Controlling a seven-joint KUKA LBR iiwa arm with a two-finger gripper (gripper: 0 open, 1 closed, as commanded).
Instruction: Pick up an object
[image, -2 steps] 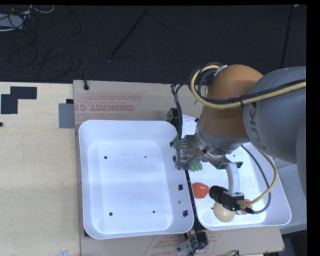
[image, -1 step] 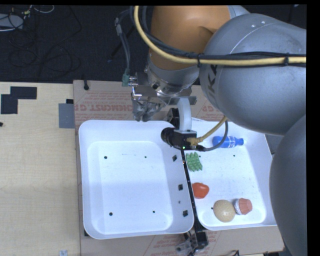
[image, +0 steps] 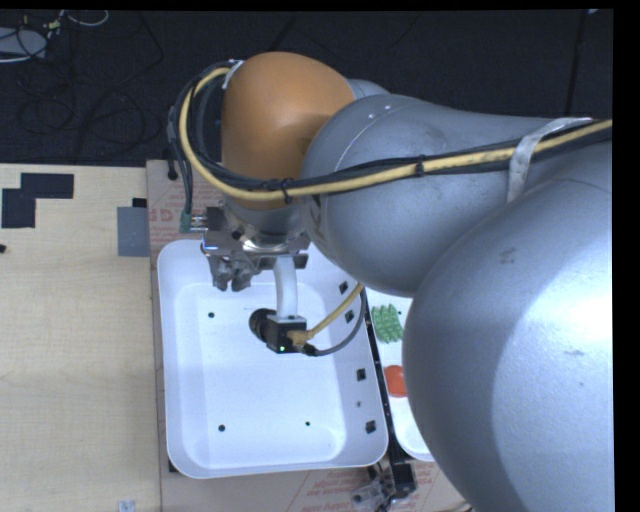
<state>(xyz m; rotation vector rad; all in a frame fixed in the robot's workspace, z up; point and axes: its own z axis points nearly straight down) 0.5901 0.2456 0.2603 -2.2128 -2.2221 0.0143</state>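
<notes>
Looking down, you see the gripper (image: 232, 278) hanging over the upper-left corner of the left bin (image: 200, 430); you cannot tell whether it is spread or pressed together. A green object (image: 386, 322) and a red object (image: 396, 380) lie in the right bin (image: 405, 425), partly hidden by the arm (image: 450, 200).

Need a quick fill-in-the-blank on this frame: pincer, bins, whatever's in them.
The pincer hangs over one bin, on the view's ___ side.
The green object and the reddish object lie in the other bin, on the view's ___ side.
The band above the wrist is ___.
Missing: left; right; orange.
</notes>
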